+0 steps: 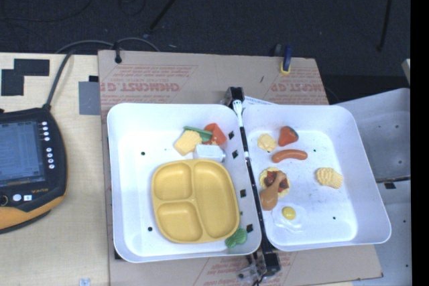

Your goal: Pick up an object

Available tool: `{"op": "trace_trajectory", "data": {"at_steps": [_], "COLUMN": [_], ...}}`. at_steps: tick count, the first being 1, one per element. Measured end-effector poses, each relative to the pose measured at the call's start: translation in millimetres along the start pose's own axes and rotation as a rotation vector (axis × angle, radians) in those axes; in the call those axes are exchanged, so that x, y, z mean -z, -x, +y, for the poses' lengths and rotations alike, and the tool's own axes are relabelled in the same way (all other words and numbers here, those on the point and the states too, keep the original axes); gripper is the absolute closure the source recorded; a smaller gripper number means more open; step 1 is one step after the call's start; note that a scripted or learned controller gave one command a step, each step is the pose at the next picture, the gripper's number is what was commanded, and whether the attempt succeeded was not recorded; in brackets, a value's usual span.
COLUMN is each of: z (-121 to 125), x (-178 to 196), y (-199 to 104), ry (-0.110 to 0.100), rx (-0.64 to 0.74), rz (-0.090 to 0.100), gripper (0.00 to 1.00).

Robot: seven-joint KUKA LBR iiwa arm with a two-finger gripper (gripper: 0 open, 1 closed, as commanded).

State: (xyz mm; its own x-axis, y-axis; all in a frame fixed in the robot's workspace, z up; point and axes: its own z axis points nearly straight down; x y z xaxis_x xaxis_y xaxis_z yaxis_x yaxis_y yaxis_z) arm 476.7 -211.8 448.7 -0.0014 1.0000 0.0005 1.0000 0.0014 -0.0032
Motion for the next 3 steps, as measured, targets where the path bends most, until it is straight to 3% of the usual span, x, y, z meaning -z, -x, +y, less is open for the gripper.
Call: {"op": "trace_trajectory", "data": {"at_steps": [2,3], "z": [10.4,-0.6], "x": [-25.3,-37.0], "y": [-0.3,0.4], "ry": [0.0,0.0], "rx": [-0.001,0.0], "rz": [0.0,0.0], "gripper": [1.0,1.0]}}
